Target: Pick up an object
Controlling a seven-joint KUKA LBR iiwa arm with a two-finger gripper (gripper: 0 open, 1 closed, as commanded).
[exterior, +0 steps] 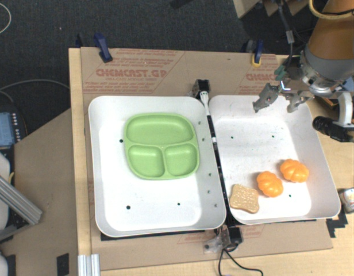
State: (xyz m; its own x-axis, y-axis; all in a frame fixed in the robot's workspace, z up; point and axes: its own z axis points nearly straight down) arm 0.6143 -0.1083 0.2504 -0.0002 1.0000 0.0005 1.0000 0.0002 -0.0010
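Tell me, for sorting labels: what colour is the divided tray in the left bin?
Light green tray, clearest in the camera view.

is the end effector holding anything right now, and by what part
Nothing is held. The end effector hangs open over the far end of the right bin, with no object between its fingers.

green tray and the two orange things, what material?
Green tray: looks like molded plastic, matte, with smooth rounded compartment walls. Orange pieces: probably plastic or rubber toy food, slightly glossy with lobed shapes; cannot tell which.
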